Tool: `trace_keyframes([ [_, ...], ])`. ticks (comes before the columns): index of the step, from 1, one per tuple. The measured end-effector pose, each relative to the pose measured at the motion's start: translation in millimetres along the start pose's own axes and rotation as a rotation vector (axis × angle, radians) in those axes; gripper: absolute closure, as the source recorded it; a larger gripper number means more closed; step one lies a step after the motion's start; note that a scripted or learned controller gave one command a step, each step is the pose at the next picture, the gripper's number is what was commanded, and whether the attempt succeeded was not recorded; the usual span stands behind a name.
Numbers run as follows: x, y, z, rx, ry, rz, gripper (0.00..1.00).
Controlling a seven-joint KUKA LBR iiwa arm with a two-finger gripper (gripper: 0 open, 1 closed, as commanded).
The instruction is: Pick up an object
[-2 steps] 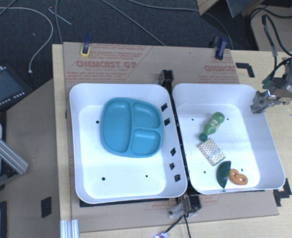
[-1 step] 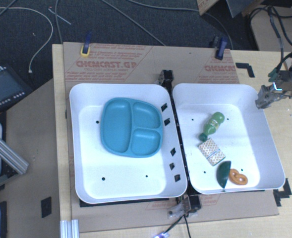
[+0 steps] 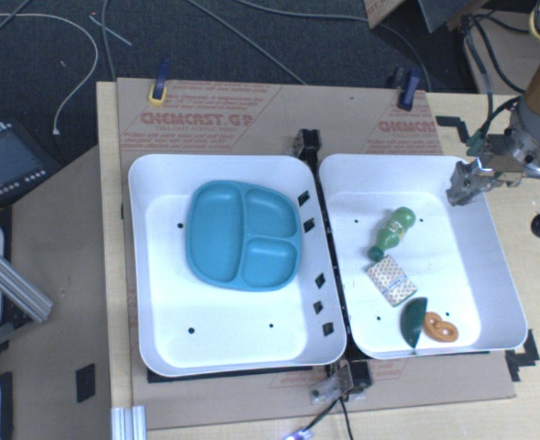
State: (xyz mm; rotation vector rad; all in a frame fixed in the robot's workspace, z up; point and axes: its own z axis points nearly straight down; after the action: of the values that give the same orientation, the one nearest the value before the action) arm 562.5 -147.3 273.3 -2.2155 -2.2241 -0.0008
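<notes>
**Gripper at the bin's edge, nothing picked yet**

The gripper (image 3: 464, 187) hangs over the upper right corner of the right bin (image 3: 499, 273), with no object between its fingers; whether those fingers stand wide or narrow cannot be told from this slanted view. The step in hand looks like the approach: a target is not yet reached.

Candidates lie in the middle and lower part of the right bin. A green bottle (image 3: 391, 232) lies tilted, nearest the gripper. Just below it sits a small patterned packet (image 3: 391, 280), and lower still a dark green leaf-shaped piece (image 3: 413, 323) touches an orange pretzel-shaped toy (image 3: 441, 328). The next move probably calls for travelling inward and down over one of them (the bottle seems the easiest reach), with the fingers set across its narrow width.

The left bin (image 3: 159, 246) holds a blue divided plate (image 3: 244, 235), well apart. The bin's sloping wall beside the gripper could foul a steep descent.
</notes>
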Motion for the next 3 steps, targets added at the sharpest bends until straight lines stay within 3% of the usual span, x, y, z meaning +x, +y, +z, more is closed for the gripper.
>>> trace_keyframes([
  [2,98.0,-25.9,10.7,0.001,0.001,-0.001,1.0],
  [3,142.9,-24.2,12.3,0.001,0.0,-0.001,1.0],
])
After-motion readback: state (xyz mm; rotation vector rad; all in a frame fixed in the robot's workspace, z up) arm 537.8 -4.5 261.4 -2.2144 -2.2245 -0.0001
